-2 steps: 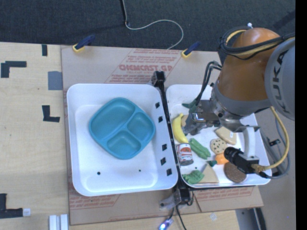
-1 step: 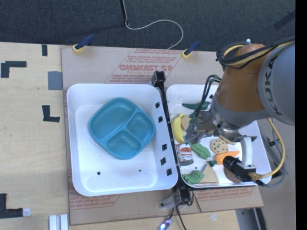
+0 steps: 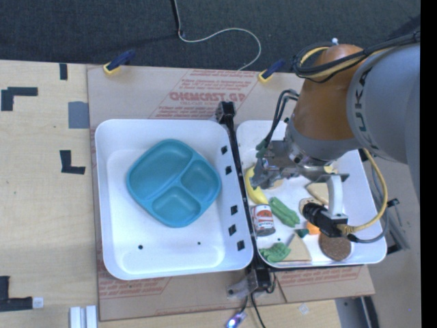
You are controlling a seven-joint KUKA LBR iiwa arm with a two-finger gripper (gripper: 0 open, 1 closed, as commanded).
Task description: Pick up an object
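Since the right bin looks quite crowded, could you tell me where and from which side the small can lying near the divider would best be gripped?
The small can lies on its side beside the divider, a banana just above it. I would probably come straight down and close across its round body at mid-length, since its sides look freer than its ends; the green piece to its right leaves little room.

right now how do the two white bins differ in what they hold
The left bin holds one thing, a blue divided plate, lying flat near its middle. The right bin is crowded with small items: a yellow banana, green pieces, a small can and a brown round piece. The arm's gripper hangs over the right bin, not the left. Both bins are shallow, white and side by side.
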